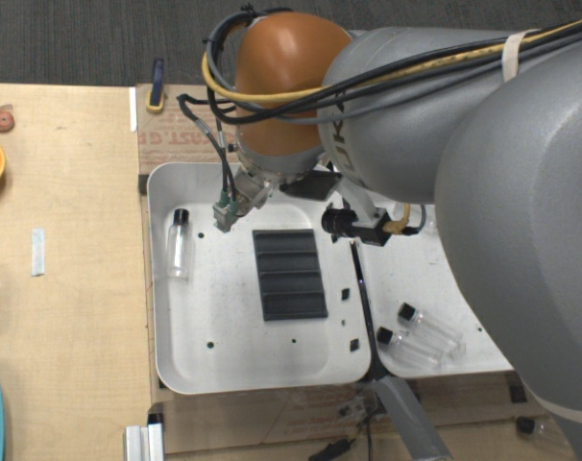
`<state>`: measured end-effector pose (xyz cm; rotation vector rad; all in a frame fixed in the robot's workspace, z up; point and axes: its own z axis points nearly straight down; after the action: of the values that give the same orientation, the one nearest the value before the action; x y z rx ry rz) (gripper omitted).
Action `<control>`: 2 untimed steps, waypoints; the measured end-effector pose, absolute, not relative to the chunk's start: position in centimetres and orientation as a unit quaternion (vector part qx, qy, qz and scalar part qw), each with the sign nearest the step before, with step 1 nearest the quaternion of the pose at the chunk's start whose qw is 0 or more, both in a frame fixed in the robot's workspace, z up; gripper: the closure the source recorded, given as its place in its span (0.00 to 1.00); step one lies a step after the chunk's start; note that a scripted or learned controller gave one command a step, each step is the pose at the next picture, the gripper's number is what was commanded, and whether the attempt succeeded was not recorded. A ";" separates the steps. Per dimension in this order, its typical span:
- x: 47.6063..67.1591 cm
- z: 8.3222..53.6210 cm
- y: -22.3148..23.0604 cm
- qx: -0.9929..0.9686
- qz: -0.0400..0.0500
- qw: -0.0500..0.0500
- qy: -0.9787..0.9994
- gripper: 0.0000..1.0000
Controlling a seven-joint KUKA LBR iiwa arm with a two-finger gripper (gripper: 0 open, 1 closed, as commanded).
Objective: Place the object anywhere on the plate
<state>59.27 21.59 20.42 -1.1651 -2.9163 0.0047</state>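
Camera view: vial lies left of the claw; its grip perhaps hidden, cannot tell.

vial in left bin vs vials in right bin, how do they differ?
The left-bin vial lies alone, lengthwise up the bin, near the left wall; the right-bin vials lie as a pair, slanted, near the divider. Left cap points to the far edge; right caps point left. All are clear with black caps.

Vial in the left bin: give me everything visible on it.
The vial is a small clear tube, glass or plastic by its look, with a black cap at its far end. It lies flat on the left bin floor near the left wall, lengthwise along that wall. Only the bin floor touches it; the dark ribbed plate lies apart.
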 end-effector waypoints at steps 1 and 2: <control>57.4 19.6 21.6 -0.392 0.002 0.001 -0.920 1.00; 54.1 19.5 22.3 -0.410 0.001 0.001 -0.912 1.00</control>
<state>54.05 22.31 19.51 -1.2888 -2.8636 0.0038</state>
